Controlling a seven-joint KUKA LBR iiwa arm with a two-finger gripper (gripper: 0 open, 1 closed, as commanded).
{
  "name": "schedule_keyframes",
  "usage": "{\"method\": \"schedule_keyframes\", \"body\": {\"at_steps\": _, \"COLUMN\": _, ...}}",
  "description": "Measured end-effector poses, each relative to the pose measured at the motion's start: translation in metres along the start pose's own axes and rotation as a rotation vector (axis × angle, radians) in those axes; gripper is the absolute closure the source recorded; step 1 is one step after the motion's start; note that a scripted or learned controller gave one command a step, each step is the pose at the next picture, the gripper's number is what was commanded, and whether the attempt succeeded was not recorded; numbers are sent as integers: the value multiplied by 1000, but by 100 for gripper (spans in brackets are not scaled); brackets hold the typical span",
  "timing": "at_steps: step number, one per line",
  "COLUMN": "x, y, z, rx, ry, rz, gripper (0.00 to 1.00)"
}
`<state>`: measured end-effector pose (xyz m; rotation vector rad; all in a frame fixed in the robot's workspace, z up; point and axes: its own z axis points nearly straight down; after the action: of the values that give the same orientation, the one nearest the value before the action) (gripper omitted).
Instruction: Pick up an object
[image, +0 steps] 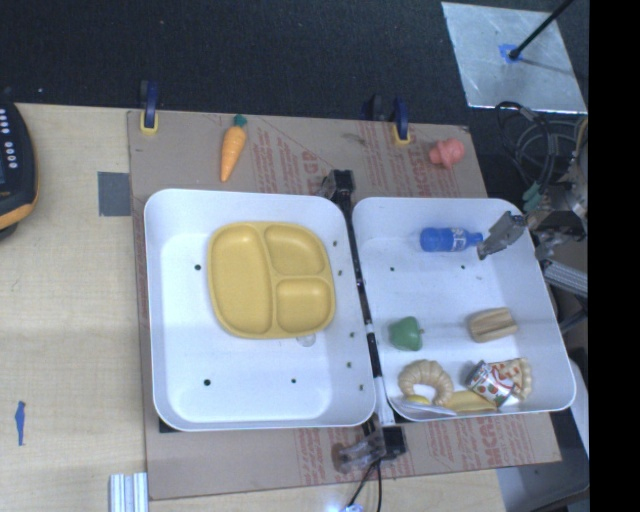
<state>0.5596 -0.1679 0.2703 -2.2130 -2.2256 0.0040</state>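
The right bin (455, 212) holds a blue bottle (447, 240) lying on its side near the back, a green pepper (405, 333), a tan bread loaf (491, 324), a croissant (425, 380), a banana (467, 402) and a red-and-white packet (500, 380). My gripper (499, 236) reaches in over the bin's right rim, just right of the blue bottle's cap end. Nothing shows between its dark fingers.
The left bin (180, 380) holds a yellow divided plate (270, 277). A toy carrot (232, 148) and a pink object (447, 151) lie on the board behind the bins. Clamps sit on the board's back edge. A black device (15, 165) lies at far left.
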Motion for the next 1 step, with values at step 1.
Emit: {"method": "schedule_keyframes", "body": {"at_steps": 1, "x": 56, "y": -60, "z": 42, "rx": 9, "ry": 4, "rz": -4, "gripper": 0}}
